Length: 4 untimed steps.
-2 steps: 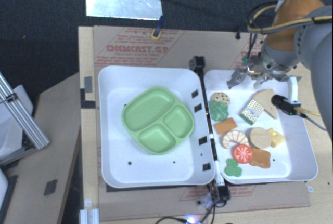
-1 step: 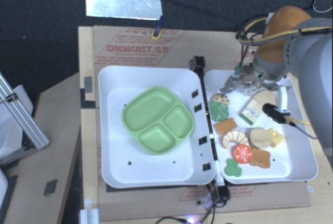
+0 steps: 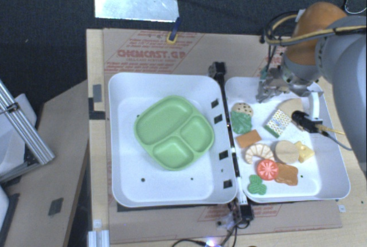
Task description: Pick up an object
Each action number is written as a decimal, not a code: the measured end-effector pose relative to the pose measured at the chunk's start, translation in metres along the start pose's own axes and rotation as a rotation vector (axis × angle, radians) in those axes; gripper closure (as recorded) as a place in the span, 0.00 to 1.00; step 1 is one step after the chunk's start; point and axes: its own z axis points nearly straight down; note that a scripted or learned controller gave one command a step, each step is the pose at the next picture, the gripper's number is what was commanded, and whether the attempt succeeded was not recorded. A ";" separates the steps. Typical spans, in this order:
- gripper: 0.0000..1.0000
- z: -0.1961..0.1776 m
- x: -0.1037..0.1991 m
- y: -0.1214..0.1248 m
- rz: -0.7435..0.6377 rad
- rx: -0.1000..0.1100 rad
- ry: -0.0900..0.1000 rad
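The gripper (image 3: 268, 91) is hanging over the far left corner of the right bin (image 3: 331, 174), near the far rim and above bare white floor. Nothing is showing in its grasp, and whether it is set wide or narrow cannot be told from this slant.

Every candidate object is lying loose on the floor of that bin. The cookie (image 3: 242, 109) is sitting near the left edge, just this side of the gripper, with the lettuce (image 3: 241, 122) touching its near side. The box (image 3: 278, 122) is tilted near the middle, and a pale wedge (image 3: 291, 106) is lying just beyond it, close to the gripper's right. An orange block (image 3: 248, 138), a shrimp (image 3: 258, 152) and a bun (image 3: 286, 152) are crowding the centre, with cheese (image 3: 305, 152) touching the bun's right side. A tomato slice (image 3: 267, 169), toast (image 3: 287, 174) and broccoli (image 3: 256, 184) are lining the near edge.

The left bin (image 3: 123, 125) is carrying one green plate (image 3: 174, 132) at its middle, well apart from the arm.

So the pick is looking barely begun: the arm is reaching in over the bin, but no object is lifted or gripped. What is remaining, by my reading, is the whole grab: settling over one piece, descending, closing and raising it. The cookie and wedge are looking like the nearest choices.
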 end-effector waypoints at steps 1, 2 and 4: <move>1.00 -0.064 -0.006 0.005 0.003 -0.002 0.000; 1.00 -0.119 -0.007 0.007 0.000 -0.001 0.000; 1.00 -0.118 0.080 -0.049 -0.005 0.008 0.003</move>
